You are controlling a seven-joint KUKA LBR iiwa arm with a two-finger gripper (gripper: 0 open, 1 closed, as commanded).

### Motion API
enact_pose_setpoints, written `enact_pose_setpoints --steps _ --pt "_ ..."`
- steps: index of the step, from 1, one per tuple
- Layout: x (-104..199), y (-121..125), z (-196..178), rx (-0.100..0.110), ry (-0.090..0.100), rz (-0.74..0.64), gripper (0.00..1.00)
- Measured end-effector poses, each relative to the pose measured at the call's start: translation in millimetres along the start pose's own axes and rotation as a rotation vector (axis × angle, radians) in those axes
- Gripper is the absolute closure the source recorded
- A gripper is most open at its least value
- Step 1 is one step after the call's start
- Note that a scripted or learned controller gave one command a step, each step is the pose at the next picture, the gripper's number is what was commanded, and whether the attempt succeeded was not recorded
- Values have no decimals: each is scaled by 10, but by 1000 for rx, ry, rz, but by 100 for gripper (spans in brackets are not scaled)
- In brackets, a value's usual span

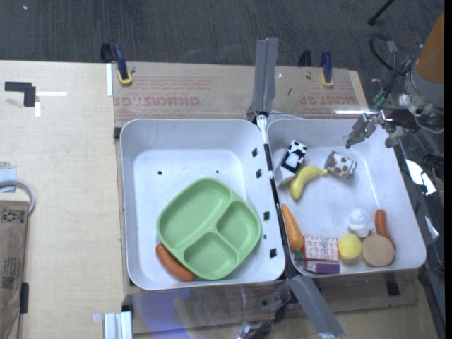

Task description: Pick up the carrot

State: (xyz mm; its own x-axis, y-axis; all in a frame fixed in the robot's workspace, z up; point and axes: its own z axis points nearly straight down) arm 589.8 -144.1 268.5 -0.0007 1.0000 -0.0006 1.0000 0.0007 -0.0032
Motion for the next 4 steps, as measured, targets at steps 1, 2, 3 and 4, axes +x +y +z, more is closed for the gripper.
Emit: enact_pose_setpoints --steps 1,2,3,4 --pt "374 -331 1678 0 1 1 0" --pt "364 -329 1586 0 1 5 100" --pt "1071 -592 778 -1 0 91 100" --pt "1811 -1125 784 2 -1 90 100"
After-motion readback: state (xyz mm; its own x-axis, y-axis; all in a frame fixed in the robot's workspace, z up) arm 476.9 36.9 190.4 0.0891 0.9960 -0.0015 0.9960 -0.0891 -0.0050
